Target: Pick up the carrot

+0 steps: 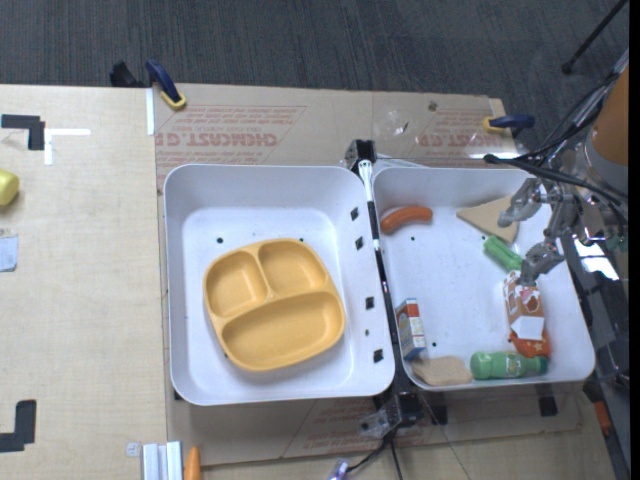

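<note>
Hovering over the right-hand shallow white bin [480, 393], I have my claw [531, 234] spread wide with nothing between its fingers, so the pick is not yet made. The carrot [405, 216], which I take to be the short orange-red stick lying near the bin's far left corner, sits untouched and well apart from me. I am poised instead by the right wall, just beside a small green piece [503, 253] and a tan wedge [488, 218], above a white and orange packet [526, 318]. What is left, as I judge it, is everything: crossing to the carrot, closing on it and lifting. The left white bin [190, 298] holds a yellow divided plastic plate [274, 303]. Both bins rest on a printed cardboard sheet [240, 133] clamped to a pale wooden bench [80, 268], with dark carpet [300, 18] beyond.
</note>
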Available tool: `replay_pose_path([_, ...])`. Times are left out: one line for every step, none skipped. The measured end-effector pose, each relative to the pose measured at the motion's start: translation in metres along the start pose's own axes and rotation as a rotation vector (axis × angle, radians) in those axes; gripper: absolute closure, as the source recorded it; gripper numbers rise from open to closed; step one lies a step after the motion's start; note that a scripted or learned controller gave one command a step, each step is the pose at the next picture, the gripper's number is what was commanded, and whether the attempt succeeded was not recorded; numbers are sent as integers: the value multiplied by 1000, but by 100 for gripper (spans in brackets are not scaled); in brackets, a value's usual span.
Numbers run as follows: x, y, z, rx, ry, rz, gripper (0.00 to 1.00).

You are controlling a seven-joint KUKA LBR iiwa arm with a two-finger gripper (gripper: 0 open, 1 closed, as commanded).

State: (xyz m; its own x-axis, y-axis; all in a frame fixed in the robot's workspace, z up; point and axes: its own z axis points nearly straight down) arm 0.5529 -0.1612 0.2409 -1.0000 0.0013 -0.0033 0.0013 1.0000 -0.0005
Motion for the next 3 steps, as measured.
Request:
replay_pose_path([68,60,139,1,-6,-120,0])
replay_pose_path([17,142,48,-1,-5,-165,0])
replay_pose_path([67,226,39,-2,0,-356,0])
